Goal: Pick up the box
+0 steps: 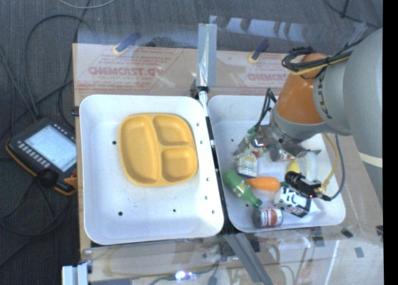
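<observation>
Hand (266, 142) is low over the right bin (336, 215), spread or pressed together I cannot tell; the small box (247, 164) lies just beside it, toward the bench's near edge and the bins' shared wall, long axis roughly near-to-far.

Light falls evenly and fairly bright from overhead; the white bins (93, 153) look nearly washed out. Shadows are soft. The clutter below the gripper (268, 142) seems slightly blurred, perhaps from low resolution.
</observation>
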`<move>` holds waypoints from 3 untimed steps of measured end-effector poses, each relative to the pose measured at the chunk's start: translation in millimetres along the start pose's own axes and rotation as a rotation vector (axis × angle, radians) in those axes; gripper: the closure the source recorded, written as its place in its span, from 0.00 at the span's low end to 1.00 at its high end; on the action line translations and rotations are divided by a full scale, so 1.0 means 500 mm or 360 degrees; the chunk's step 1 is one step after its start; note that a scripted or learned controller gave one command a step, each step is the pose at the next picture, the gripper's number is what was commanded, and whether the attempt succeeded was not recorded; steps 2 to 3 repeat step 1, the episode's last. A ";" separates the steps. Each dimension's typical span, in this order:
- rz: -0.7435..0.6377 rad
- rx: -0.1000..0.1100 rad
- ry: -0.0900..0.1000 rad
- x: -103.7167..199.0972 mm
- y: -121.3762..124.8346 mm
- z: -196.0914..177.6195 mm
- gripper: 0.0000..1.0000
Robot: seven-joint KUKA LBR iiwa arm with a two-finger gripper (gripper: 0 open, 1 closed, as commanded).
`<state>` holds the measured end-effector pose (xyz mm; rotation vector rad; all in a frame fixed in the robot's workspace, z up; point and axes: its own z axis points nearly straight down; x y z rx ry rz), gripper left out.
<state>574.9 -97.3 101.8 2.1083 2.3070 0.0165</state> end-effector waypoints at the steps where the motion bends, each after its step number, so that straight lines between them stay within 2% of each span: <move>1: -0.0033 0.0035 0.0008 0.122 -0.022 -0.187 1.00; 3: -0.0033 0.0035 0.0008 0.122 -0.022 -0.187 1.00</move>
